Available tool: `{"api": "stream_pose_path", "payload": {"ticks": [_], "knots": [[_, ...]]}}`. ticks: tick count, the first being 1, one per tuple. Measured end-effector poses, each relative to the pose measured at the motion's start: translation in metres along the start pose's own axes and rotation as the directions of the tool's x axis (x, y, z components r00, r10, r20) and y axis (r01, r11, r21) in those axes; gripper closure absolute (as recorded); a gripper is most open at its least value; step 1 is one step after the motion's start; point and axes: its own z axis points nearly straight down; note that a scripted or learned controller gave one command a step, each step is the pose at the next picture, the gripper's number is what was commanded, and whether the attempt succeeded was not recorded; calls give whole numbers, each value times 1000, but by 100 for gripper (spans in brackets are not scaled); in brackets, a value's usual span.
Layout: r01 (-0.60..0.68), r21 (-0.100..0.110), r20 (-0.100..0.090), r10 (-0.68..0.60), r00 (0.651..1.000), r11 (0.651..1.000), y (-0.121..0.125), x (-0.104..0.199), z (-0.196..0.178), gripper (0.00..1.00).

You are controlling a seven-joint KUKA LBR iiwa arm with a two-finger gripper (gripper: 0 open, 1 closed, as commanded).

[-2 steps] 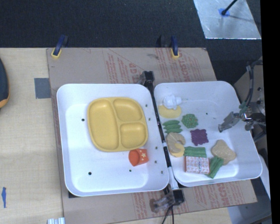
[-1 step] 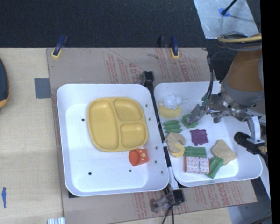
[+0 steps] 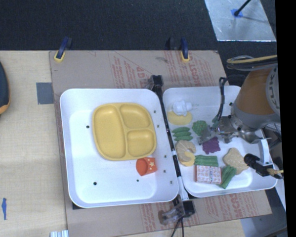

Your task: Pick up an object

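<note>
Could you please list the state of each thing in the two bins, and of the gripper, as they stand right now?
Yellow divided plate: flat in the left bin.
Red piece: loose beside the plate's lower edge.
Purple piece: loose in the right bin, just below the gripper.
Boxed item: lying flat.
Tan slice: lying flat.
White piece: resting on a yellow piece.
Gripper: low over the right bin, holding nothing visible.
</note>
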Motion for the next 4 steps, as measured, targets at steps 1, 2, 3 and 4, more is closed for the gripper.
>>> {"api": "stream_pose_path", "payload": {"ticks": [1, 2, 3, 4], "knots": [[0, -12, 4, 0, 1000, 1000, 4, -2, -18, 100], [-1, -5, -1, 1, 1000, 1000, -12, 4, -11, 100], [-3, -11, -1, 3, 1000, 1000, -33, 10, -55, 100], [1, -12, 1, -1, 1000, 1000, -11, 3, -63, 100]]}}
